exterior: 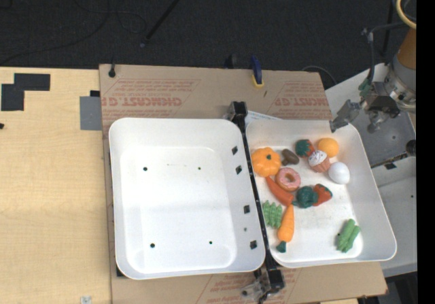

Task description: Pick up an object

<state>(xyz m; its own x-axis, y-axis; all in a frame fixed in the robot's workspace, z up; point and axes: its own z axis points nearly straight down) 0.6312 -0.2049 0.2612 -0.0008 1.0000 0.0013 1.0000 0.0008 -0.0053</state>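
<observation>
The right bin holds several toy foods: an orange pumpkin, a pink donut, a white egg, an orange ball, a carrot, a green pea pod, a leafy green piece and a dark green piece. My gripper hangs at the right bin's far right corner, above its rim and off to the right of the toys. Its two fingers stand apart with nothing between them.
The left bin sits beside the right one, joined by a black divider. Both rest on a cardboard sheet. A blue clip stands at the sheet's far edge. Grey mounting hardware lies right of the bins.
</observation>
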